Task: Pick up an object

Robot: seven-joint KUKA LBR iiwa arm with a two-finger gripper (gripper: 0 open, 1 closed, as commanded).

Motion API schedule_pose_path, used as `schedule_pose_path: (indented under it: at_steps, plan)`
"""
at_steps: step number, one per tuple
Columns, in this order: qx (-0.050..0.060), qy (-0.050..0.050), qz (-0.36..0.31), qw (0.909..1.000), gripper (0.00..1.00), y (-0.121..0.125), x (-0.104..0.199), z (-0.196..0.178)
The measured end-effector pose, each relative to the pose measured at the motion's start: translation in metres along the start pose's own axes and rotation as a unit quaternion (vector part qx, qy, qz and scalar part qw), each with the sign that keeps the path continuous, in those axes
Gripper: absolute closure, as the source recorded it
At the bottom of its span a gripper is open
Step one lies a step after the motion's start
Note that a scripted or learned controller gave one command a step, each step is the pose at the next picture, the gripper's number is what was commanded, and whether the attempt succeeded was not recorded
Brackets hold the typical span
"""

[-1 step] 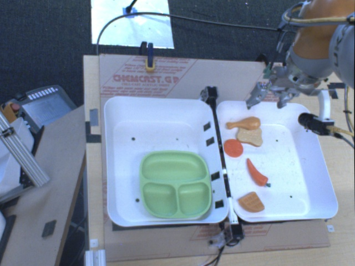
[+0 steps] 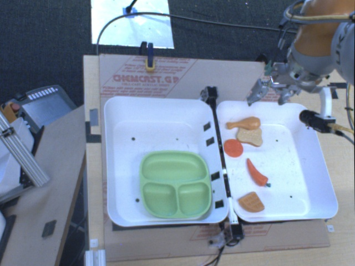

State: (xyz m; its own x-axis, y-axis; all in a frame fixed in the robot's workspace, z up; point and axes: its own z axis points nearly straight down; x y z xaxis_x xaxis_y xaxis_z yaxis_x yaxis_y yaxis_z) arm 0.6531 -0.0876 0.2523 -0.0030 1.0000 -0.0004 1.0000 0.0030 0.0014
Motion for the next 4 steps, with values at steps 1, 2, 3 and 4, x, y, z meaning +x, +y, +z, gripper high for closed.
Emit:
schedule_pose_path:
  at_steps: [1,2,3,4]
  plan:
    - [0.002,0.0,-0.001,1.0,0.0,0.002,0.01,0.053]
    - [0.002,0.0,0.001,1.0,0.0,0.004,0.001,0.102]
    - [0.002,0.0,0.001,1.0,0.0,0.009,-0.007,0.148]
    - [-0.005,-0.001,0.001,1.0,1.0,0.013,-0.008,0.129]
